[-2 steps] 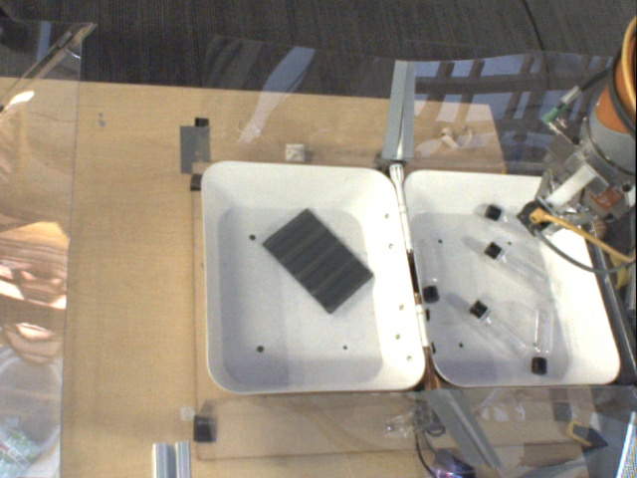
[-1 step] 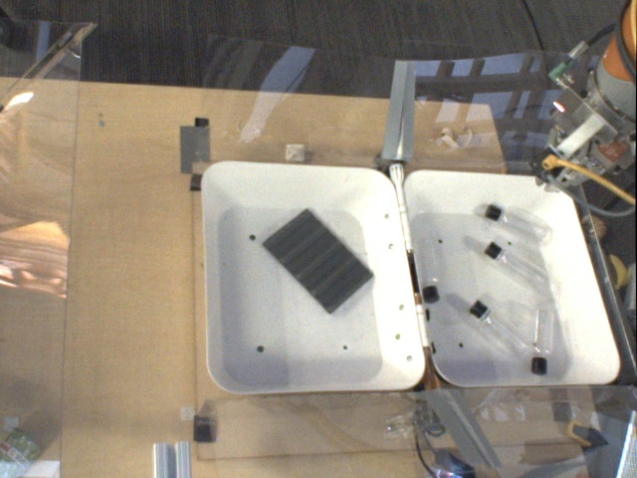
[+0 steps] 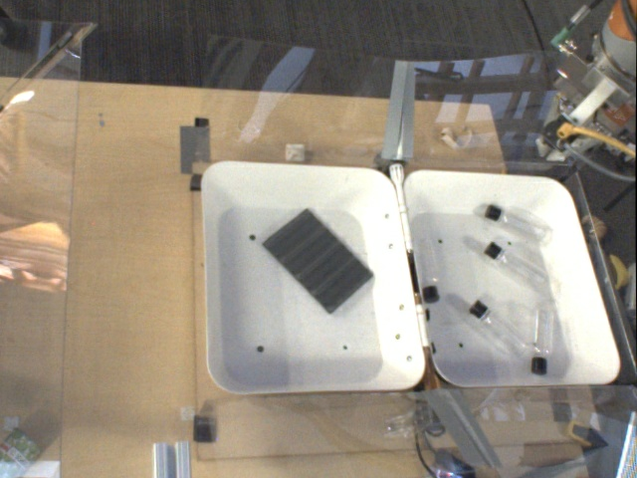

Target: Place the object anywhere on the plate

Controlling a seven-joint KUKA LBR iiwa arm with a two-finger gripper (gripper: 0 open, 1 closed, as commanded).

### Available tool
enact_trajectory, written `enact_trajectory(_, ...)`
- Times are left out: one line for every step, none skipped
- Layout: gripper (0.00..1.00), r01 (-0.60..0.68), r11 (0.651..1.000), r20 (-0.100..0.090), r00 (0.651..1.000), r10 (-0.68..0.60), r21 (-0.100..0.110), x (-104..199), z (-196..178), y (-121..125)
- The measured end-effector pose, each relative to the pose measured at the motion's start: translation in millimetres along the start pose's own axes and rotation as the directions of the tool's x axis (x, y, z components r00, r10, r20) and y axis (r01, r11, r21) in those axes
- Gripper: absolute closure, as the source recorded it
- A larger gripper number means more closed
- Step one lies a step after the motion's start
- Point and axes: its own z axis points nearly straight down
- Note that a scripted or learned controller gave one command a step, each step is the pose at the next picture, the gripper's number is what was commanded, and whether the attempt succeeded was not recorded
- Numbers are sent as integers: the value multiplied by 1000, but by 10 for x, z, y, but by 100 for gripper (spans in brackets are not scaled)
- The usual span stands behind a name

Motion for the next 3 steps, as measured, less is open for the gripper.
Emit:
enact_trajectory(100, 88, 996, 0, 996, -88, 1, -240, 846, -601)
enact_trajectory(100, 42, 999, 1, 999, -42, 2, -79, 919, -19)
enact_trajectory(100, 52, 999, 2, 999, -53, 3, -167, 787, 153)
